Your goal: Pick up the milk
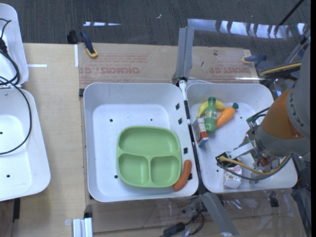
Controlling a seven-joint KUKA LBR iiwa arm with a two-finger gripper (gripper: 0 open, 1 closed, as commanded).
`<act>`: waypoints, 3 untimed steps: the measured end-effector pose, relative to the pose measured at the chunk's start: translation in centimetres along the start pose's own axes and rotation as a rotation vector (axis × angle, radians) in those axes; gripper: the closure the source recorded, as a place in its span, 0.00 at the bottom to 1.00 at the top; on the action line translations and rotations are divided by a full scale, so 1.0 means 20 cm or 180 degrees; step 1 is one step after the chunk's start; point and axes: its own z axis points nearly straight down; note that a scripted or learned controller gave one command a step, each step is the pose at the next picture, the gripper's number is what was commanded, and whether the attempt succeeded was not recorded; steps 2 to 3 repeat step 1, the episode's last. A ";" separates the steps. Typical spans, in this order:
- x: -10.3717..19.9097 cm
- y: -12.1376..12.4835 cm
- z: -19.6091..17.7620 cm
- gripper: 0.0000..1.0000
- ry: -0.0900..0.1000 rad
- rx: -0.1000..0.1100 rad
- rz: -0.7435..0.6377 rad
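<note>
1. The milk carton [232, 177] lies at six o'clock in the right bin [276, 95], touching my pincer [240, 168] from seven o'clock.
2. Its long axis I can't make out, nor whether my pincer is wide or narrow.
3. Count: one milk, one green bottle [211, 114], one carrot [225, 116], one banana [203, 107], one small carton [200, 131]; left bin [98, 112]: one green plate [148, 156], one sausage [182, 175].

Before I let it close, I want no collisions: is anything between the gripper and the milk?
Nothing visible is. The gripper sits right over the milk carton near the right bin's front edge.
</note>
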 end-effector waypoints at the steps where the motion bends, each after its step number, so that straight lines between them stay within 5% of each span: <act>1: -0.01 0.01 0.00 0.00 0.0001 -0.0001 0.0267; 3: -0.01 0.01 0.00 0.00 0.0001 -0.0001 0.0267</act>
